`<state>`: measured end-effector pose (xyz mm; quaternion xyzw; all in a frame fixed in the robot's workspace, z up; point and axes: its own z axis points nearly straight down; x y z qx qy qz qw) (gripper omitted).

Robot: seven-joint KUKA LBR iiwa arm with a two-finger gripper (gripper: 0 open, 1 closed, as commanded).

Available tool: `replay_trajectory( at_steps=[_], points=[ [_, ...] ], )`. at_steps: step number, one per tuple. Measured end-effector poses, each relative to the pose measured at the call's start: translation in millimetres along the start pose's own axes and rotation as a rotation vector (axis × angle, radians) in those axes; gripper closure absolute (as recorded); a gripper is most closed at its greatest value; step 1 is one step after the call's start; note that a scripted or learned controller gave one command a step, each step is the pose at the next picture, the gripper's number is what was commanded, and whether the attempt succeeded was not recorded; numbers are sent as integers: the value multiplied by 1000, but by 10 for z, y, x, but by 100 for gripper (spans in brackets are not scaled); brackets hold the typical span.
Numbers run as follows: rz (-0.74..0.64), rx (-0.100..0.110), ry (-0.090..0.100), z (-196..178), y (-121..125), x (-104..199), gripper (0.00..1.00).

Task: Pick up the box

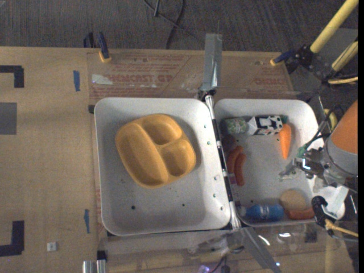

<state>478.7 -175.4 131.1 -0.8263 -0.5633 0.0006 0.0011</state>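
The gripper (pixel 297 166) sits over the right edge of the right bin (pixel 267 106), low against the arm's grey wrist. Its fingers are small and blurred against the bin floor; I cannot tell whether they are spread or closed, and nothing is seen between them.

The box (pixel 266 124), black-and-white patterned, lies at the far side of the right bin, up and left of the fingers, well apart from them. A green item (pixel 234 125) touches the box's left end. The carrot (pixel 285 141) lies just beside the box's right end, between box and fingers, pointing toward the gripper.

Left of the fingers: two red sausages (pixel 237 165) side by side near the bin's left wall. Below the fingers, along the near wall: a blue object (pixel 265 211), a tan bread roll (pixel 292 199) and a reddish piece (pixel 300 213) touching it.

The left bin (pixel 153 215) holds a yellow divided tray (pixel 155 150), well apart from the gripper.
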Motion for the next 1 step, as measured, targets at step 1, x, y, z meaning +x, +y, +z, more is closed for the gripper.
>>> replay_trajectory(
  at_steps=[1],
  points=[
    [56,-4,-1,-3044,227,62,0]
  ],
)
